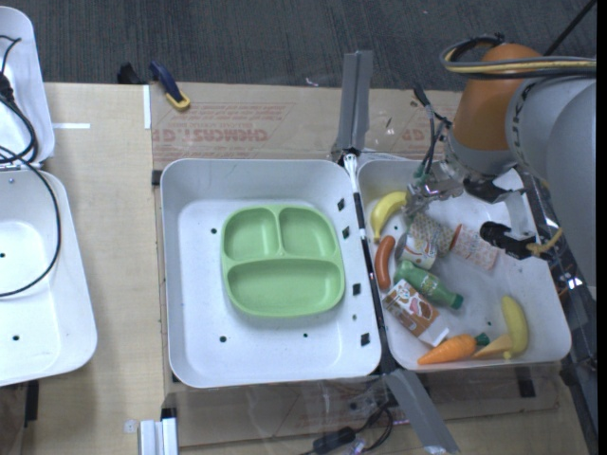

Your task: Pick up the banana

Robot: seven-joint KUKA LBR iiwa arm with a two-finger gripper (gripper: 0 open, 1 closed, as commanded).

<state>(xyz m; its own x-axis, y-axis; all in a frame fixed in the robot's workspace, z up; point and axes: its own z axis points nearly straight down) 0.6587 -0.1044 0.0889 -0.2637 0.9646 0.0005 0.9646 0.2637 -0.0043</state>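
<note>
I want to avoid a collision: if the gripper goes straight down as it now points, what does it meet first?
Probably the curved yellow banana near the right white bin's left wall, just beside the gripper; depth is unclear.

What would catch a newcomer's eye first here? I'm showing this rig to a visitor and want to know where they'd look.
Probably the green tray, alone in the left bin, and the arm with its orange band reaching in from the right. Next, the clutter in the right bin: a banana at its far left corner beside the gripper, a second banana near the right wall, a green bottle and a carrot.
</note>
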